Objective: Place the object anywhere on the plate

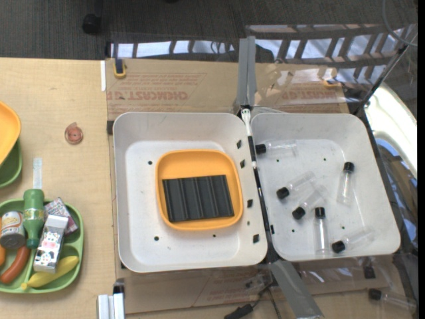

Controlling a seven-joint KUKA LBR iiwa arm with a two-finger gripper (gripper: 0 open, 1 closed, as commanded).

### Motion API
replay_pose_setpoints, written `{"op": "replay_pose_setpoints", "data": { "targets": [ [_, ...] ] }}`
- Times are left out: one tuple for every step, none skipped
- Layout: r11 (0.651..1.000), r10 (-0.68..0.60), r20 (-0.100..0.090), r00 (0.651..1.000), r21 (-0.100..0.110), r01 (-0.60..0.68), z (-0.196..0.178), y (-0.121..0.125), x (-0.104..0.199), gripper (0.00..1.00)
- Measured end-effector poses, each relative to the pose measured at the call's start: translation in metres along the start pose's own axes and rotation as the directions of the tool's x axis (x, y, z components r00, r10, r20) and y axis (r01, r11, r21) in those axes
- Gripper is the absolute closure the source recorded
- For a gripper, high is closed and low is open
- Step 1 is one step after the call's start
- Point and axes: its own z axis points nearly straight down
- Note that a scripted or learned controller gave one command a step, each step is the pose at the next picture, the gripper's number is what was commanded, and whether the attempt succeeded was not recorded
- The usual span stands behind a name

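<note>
Wooden bench [60, 98] carries two white bins side by side; my claw's state I cannot tell.
Left bin [133, 178] holds the orange plate [198, 161] with its dark ribbed insert; right bin [372, 178] holds scattered clear vials [320, 226]. I should pick one lying apart, grip mid-body.

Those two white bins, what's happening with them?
Nothing is being handled right now. The left bin holds an orange plate with a dark ribbed block lying on it. The right bin has several small clear vials with black caps scattered on its floor. None of them is on the plate, so that job looks not yet done. Off to the left, a green tray of toy food sits on the wooden table.
</note>
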Motion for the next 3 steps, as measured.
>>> {"op": "replay_pose_setpoints", "data": {
  "targets": [
    [0.948, -0.318, 0.0, 0.948, 0.001, 0.318, 0.09, 0.008, -0.006, 0.0],
    [0.8, -0.6, -0.002, 0.8, 0.003, 0.6, 0.049, 0.0, 0.013, 0.0],
    [0.801, -0.598, -0.002, 0.801, 0.003, 0.598, 0.064, -0.037, 0.046, 0.0]
  ]
}}
